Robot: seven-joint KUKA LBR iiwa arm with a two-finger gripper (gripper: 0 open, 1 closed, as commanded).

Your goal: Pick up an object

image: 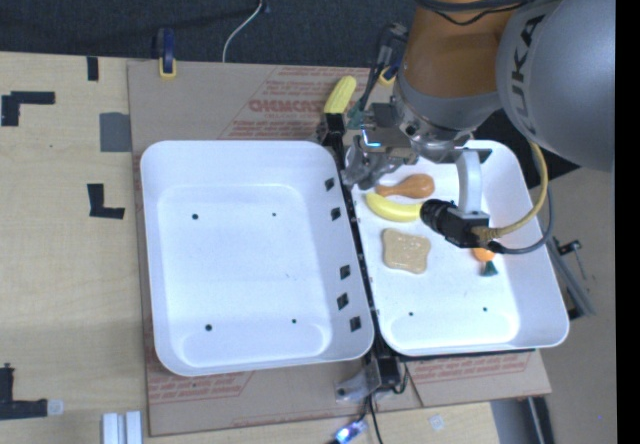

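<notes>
4 items, right bin, upper half.
Drumstick (407,186) lies flat just above banana (392,207), close or touching; tan toast (406,251) flat below them; small orange carrot (484,255), green tip down, further right.

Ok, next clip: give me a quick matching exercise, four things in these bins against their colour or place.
Things:
1. banana
2. drumstick
3. bread slice
4. carrot

Descriptions:
A. tan, nearest the right bin's middle
B. small and orange, rightmost of the four
C. yellow, curved, just below the brown piece
D. orange-brown, closest under the arm's wrist

Pairs: 1-C, 2-D, 3-A, 4-B
</notes>
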